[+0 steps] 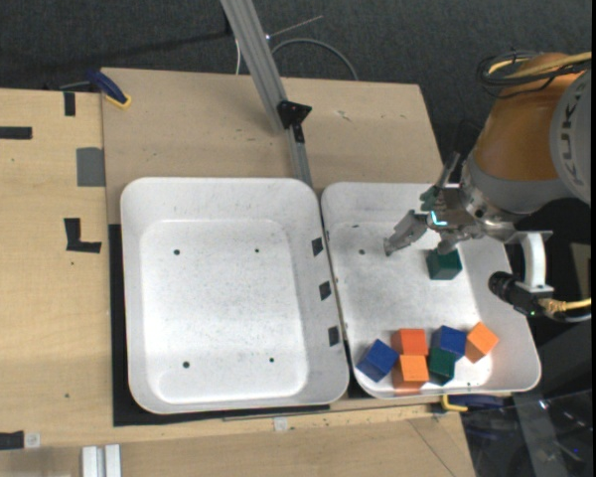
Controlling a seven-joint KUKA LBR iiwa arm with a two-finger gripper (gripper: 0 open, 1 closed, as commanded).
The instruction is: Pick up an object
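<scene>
Gripper: you find the gripper [429, 235] over the far half of the right bin [363, 207], reaching in from the right under the arm's orange band. One grey finger [405, 234] sticks out to the left and reads clearly; the other is mixed up with the wrist body, so you cannot tell how wide it stands, nor whether it has hold of anything.

Nearest object: a dark green block [443, 263] sits just below the gripper in the picture, close against it. Whether it rests on the bin floor or hangs lifted, you cannot tell from this slant.

Other candidates: along the near edge of the right bin you have a tight cluster: a blue block [377, 359], two orange blocks [411, 342] [412, 369], a second blue block [450, 341], a second green block [441, 365] and an orange block at the right end [482, 340]. All lie well apart from the gripper.

Left bin: the left bin [219, 192] on the worktop [40, 296] holds no blocks.

Progress: judge the pick as under way but unproven; the arm is placed at the dark green block, yet nothing shows a secure hold.

Left to do: you need a confirmed hold on the block and a clean lift clear of the bin.
</scene>
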